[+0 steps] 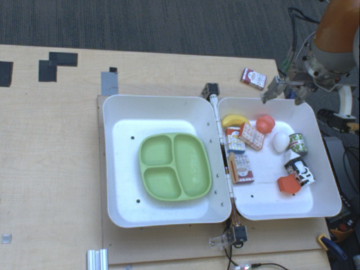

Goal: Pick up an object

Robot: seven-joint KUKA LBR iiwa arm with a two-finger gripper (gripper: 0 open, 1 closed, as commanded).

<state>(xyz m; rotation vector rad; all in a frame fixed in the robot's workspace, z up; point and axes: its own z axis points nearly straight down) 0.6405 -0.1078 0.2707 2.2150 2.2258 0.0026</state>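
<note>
The right bin [315, 207] holds several small items: a yellow banana [234, 120], a red ball [265, 123], a white egg [280, 142], a green can [297, 143], a cracker box [252, 136], two small cartons [241, 169], a black-and-white toy [301, 171] and an orange piece [288, 185]. My gripper [284, 93] hangs over the bin's far rim, above and behind the red ball. It is open, its two fingers spread apart with nothing between them.
The left bin [121, 151] carries a green three-part plate [174, 166]. A small red box [253, 79] lies on the bench behind the right bin, left of the gripper. Dark tape patches mark the bench at far left.
</note>
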